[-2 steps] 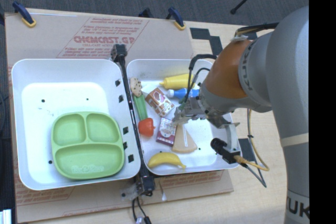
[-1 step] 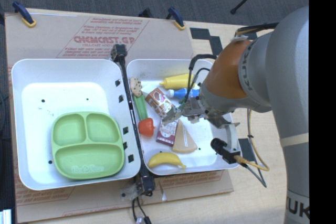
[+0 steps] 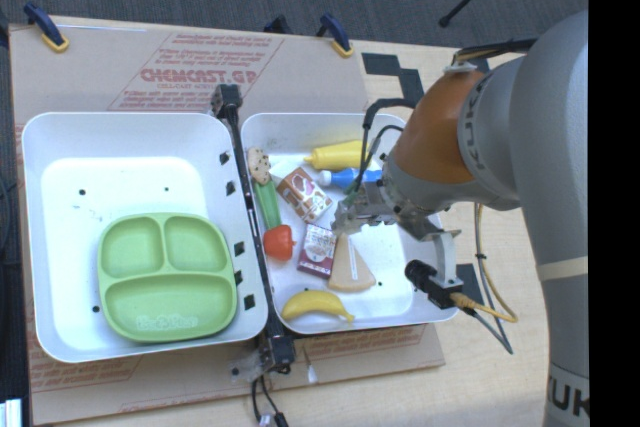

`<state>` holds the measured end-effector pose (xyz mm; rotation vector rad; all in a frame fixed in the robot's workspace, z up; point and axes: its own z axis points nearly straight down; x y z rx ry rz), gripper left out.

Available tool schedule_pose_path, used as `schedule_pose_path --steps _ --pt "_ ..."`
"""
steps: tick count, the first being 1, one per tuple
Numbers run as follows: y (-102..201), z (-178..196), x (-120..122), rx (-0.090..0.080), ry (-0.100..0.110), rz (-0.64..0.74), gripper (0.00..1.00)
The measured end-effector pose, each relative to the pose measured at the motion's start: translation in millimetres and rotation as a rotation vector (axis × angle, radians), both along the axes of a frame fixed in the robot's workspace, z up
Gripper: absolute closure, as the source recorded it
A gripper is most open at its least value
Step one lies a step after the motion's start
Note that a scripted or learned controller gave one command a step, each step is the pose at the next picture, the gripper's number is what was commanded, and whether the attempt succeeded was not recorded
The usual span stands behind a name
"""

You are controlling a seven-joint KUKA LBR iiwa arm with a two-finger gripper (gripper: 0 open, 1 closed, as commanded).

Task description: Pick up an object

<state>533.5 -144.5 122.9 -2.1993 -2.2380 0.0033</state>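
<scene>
Two jaws [image 3: 352, 218] low over wedge [image 3: 350, 267], opening unclear

Two white bins [image 3: 45, 140] — one green divided plate [image 3: 167, 277], one banana [image 3: 316, 307], one yellow bottle [image 3: 336, 155], two small cartons [image 3: 304, 194].

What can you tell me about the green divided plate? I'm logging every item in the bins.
The green divided plate is pale lime green, looks like smooth plastic, and is a rounded rectangle with three compartments: two smaller ones at the far side, one wide one at the near side bearing faint raised lettering. It lies flat and right side up on the floor of the left bin, toward its near edge. Nothing lies in it.
</scene>
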Motion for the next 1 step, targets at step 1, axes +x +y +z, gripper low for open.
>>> schedule_pose_path --steps 1 --pt "0.0 0.0 0.0 -0.001 0.0 0.001 0.0"
